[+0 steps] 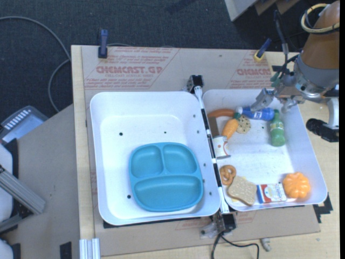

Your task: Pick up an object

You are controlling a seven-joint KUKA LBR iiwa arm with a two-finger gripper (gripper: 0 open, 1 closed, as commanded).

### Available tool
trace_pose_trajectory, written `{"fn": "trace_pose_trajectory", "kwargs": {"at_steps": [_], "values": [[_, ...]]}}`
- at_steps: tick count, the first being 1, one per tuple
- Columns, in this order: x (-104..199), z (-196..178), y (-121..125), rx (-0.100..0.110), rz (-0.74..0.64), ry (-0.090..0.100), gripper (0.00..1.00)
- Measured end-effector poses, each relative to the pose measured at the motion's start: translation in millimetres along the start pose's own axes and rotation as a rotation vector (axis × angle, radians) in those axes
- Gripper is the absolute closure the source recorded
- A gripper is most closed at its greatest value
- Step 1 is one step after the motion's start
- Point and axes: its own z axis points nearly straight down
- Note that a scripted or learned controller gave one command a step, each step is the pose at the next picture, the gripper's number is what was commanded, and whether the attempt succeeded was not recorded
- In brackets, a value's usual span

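Gripper [268,97] poised over the far end of the right bin [312,161], its jaws apparently parted, though their gap is hard to read. A blue bottle [259,113] lies just below the fingertips, apparently not held; a green bottle [277,133] rests just beside it.

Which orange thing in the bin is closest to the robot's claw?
The orange toy carrot, lying next to the spotted cookie at the right bin's far end, sits nearest the gripper. The round orange pumpkin-like toy sits at the near corner.
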Motion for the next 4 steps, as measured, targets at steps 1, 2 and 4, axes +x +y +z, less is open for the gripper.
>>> {"fn": "trace_pose_trajectory", "kwargs": {"at_steps": [1,2,4], "values": [[-51,47,13,-0.002,0.000,-0.001,0.00],[-47,118,1,0.000,0.000,0.001,0.00],[-2,107,-36,-0.002,0.000,0.001,1.00]]}}
